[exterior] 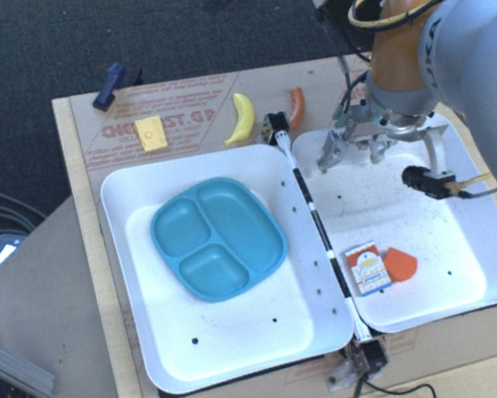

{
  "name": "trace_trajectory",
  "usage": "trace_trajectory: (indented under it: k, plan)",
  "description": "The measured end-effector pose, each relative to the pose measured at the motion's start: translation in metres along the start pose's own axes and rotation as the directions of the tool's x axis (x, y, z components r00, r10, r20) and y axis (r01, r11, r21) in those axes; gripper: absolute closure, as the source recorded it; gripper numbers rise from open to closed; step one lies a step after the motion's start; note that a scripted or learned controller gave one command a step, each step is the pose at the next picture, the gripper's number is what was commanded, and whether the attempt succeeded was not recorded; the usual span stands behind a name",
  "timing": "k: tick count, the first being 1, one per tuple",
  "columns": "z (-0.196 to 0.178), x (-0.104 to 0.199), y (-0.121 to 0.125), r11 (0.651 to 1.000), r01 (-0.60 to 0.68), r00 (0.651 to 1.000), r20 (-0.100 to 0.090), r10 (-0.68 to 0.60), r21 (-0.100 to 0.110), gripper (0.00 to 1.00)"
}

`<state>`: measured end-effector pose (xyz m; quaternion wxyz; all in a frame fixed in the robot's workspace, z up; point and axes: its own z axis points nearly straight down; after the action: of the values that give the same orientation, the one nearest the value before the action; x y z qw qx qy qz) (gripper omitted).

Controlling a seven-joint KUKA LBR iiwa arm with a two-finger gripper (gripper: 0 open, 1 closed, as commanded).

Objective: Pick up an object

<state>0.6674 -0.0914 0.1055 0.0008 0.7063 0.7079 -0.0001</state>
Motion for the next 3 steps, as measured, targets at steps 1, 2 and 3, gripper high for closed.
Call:
trace_trajectory:
  k: [1,2,3]
  plan:
    - [0.021,-0.027,-0.111,1.0,-0.004,1.0,-0.002,0.004,0.003,0.0]
    - [0.01,-0.011,-0.059,1.0,-0.002,1.0,-0.002,0.002,0.0,0.0]
    - [0.021,-0.009,-0.001,1.0,-0.001,1.0,-0.001,0.001,0.0,0.0]
